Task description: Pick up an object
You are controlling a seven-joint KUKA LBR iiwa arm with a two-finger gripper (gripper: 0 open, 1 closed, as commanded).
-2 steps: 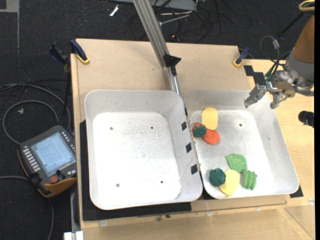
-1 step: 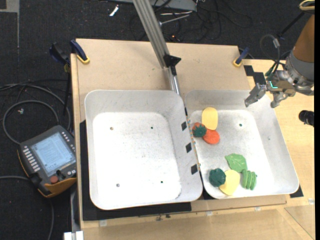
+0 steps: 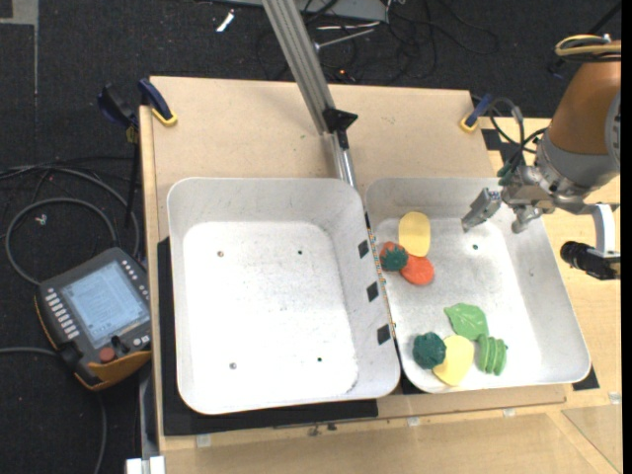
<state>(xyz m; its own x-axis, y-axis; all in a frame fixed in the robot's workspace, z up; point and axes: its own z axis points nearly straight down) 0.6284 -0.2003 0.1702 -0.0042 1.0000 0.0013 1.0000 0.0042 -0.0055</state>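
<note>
My gripper (image 3: 502, 213) hangs over the far right part of the right bin (image 3: 538, 275), fingers spread open with nothing between them. To its left and lower lie a yellow oval piece (image 3: 415, 232), a small red-and-green piece (image 3: 394, 257) and an orange-red piece (image 3: 419, 273). Near the bin's front sit a light green leaf shape (image 3: 466, 318), a dark green lump (image 3: 429, 349), a pale yellow piece (image 3: 455, 359) and a ribbed green piece (image 3: 492, 355). All objects rest on the bin floor, apart from the gripper.
The left bin (image 3: 262, 294) lies beside the right one. A slanted metal pole (image 3: 306, 67) rises from between the bins at the back. A teach pendant (image 3: 94, 309) sits off the bench at left. Yellow-tipped clamps (image 3: 158, 107) grip the bench's back corners.
</note>
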